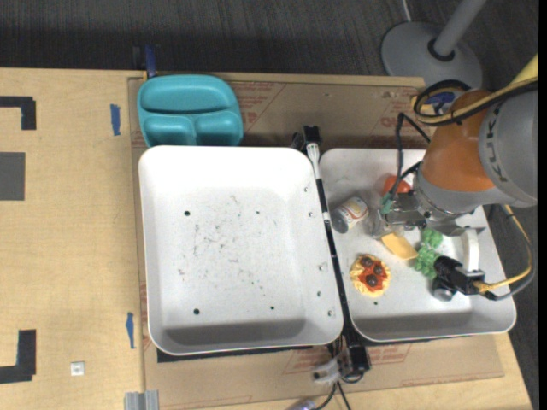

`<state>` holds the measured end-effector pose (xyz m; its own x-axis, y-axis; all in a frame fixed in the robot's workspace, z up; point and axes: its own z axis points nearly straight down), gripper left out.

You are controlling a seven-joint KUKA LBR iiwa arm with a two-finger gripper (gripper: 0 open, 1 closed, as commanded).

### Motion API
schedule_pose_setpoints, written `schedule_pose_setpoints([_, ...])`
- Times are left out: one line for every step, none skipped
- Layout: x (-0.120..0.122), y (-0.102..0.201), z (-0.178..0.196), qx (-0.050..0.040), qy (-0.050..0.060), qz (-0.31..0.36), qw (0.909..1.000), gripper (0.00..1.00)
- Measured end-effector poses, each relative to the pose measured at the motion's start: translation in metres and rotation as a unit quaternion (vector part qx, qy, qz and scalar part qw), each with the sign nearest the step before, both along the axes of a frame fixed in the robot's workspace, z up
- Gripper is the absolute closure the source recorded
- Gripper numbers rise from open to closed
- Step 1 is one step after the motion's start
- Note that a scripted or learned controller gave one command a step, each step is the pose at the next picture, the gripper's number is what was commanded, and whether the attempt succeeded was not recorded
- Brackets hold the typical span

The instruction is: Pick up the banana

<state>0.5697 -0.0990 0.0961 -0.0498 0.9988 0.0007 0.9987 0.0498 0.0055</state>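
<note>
In the right bin (487, 314) a pale yellow piece (398, 245), possibly the banana, lies near the middle. My gripper (397, 219) hangs low over the bin just above this piece, under the grey arm with its orange band (453, 156). Whether the gripper touches the yellow piece cannot be made out, and part of the piece may be hidden under it.
Also in the right bin are a small grey can (349, 213) on its side, a round pizza toy (371, 274), a green leafy toy (428, 251), an orange item (391, 184) and a white item (470, 248). The left bin (231, 237) adjoins it. A teal tray (189, 109) sits behind.
</note>
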Motion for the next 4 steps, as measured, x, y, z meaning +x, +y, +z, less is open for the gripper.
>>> schedule_pose_setpoints([0.0,0.0,0.0,0.0001,0.0,0.0,1.0,0.0])
schedule_pose_setpoints([-0.044,0.006,-0.01,-0.0016,0.001,0.317,0.9484,0.0])
schedule_pose_setpoints([-0.09,-0.002,-0.011,-0.0019,0.001,0.336,0.942,0.0])
schedule_pose_setpoints([-0.09,-0.002,-0.011,-0.0018,0.001,0.336,0.942,0.0])
